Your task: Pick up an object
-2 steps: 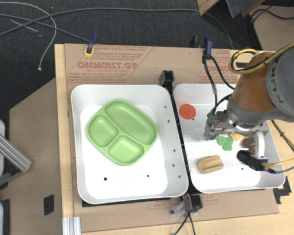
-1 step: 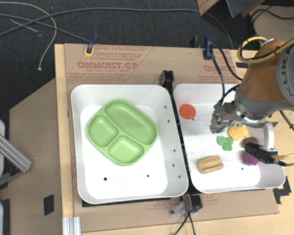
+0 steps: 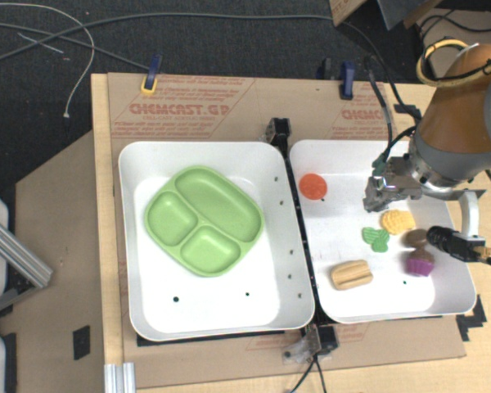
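You see the metal gripper (image 3: 382, 188), jaws' state unreadable, hovering in the right white bin (image 3: 344, 297) just above a ridged yellow plastic corn piece (image 3: 398, 221), beside a lumpy green toy (image 3: 376, 238).

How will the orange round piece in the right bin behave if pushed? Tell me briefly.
The orange round piece looks small and rounded, so it may roll. It lies apart from the other items, so it would probably move alone. It is probably light.
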Available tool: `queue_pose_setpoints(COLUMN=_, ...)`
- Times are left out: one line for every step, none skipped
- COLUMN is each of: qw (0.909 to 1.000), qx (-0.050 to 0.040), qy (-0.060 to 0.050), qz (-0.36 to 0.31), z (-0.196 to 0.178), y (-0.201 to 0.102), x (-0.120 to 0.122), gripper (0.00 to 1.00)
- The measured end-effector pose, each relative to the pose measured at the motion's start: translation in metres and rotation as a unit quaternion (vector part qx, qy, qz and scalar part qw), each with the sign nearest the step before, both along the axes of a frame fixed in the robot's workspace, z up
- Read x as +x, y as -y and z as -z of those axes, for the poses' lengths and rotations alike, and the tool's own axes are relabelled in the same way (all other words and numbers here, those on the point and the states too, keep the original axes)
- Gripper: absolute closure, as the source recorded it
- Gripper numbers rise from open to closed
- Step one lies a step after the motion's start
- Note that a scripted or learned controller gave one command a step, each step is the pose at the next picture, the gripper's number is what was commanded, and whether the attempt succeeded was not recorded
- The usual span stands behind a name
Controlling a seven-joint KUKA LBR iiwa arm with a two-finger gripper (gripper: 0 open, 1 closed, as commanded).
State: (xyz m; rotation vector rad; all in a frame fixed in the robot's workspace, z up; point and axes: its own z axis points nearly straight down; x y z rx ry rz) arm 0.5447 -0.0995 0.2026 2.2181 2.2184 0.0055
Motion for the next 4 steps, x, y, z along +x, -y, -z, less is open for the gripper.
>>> queue_pose_setpoints(qw=1.0000, qx=-0.0004, qy=0.001, qz=-0.001, z=-0.065, y=0.003, x=0.000, gripper=1.00)
queue_pose_setpoints(qw=1.0000, qx=0.0009, qy=-0.002, qz=-0.003, z=-0.046, y=-0.042, x=0.021, gripper=1.00)
queue_pose_setpoints(qw=1.0000, qx=0.0008, qy=-0.002, qz=-0.002, z=-0.032, y=-0.083, x=0.041, gripper=1.00)
queue_pose_setpoints(qw=1.0000, qx=0.0008, qy=-0.002, qz=-0.003, z=-0.019, y=-0.133, x=0.067, gripper=1.00)
